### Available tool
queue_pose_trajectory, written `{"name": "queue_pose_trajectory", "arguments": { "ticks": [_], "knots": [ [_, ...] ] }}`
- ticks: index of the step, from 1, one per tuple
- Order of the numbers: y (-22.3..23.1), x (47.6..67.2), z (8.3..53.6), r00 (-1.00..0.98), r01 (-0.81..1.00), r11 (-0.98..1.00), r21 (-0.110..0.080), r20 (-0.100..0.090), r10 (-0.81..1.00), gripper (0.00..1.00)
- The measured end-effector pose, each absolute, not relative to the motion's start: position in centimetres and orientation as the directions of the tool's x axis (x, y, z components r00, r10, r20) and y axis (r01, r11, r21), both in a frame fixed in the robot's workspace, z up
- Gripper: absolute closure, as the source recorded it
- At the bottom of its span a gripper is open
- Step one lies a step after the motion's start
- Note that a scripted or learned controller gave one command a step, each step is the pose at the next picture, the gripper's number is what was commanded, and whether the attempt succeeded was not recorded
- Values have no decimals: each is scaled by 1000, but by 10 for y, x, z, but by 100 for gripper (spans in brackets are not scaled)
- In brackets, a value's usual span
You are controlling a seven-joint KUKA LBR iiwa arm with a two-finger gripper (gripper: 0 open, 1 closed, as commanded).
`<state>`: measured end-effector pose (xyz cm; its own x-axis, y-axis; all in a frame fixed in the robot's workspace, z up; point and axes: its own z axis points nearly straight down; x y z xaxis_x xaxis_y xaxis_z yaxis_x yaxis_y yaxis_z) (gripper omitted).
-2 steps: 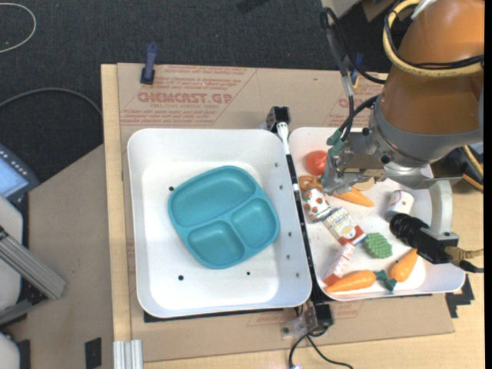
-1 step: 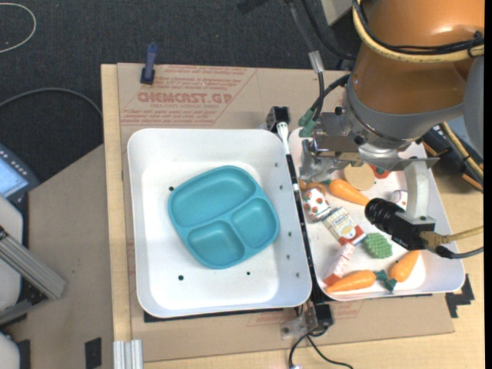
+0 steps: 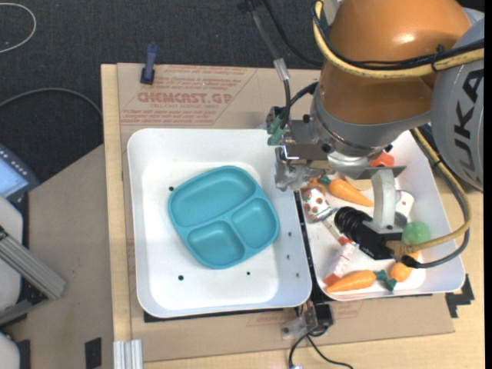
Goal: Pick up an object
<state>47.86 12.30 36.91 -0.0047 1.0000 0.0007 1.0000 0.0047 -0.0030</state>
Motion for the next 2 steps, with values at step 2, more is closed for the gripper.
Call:
{"name": "queue_pose_trajectory", "arguments": {
  "ticks": [2],
  "knots": [
    [128, 480, 305, -6, 1000, 6, 5, 3, 1000, 100]
  ]
}}
